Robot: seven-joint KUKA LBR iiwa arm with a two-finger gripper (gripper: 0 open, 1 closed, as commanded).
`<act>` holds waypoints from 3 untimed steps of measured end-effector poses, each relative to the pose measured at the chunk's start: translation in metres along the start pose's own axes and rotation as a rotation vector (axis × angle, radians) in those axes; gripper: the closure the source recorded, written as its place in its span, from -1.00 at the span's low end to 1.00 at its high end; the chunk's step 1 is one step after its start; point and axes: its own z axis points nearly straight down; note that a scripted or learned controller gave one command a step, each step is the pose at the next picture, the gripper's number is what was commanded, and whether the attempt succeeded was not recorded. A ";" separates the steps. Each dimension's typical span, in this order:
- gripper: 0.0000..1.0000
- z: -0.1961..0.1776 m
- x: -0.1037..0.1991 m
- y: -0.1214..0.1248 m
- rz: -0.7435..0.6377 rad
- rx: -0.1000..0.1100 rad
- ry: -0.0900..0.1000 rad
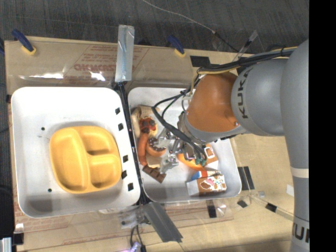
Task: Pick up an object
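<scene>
My gripper (164,152) hangs low in the right bin (157,196), down among a heap of small toy foods. Just to its left lie an orange-brown piece (143,147) and a tan piece (137,117). A dark brown block (155,175) sits right below it. An orange item (195,164) and a small printed carton (208,184) lie to its right. The arm's orange band (212,104) and cables hide the bin's middle.
The left bin (31,104) holds a yellow compartment tray (85,157). A raised divider (128,140) separates the two bins. Blue clamps (176,43) and a taped strip (124,51) sit at the far edge.
</scene>
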 end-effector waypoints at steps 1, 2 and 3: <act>1.00 -0.051 -0.001 0.004 0.619 -0.010 0.014; 1.00 -0.116 -0.043 -0.011 0.553 -0.010 0.009; 1.00 -0.009 -0.020 -0.045 0.554 -0.010 0.009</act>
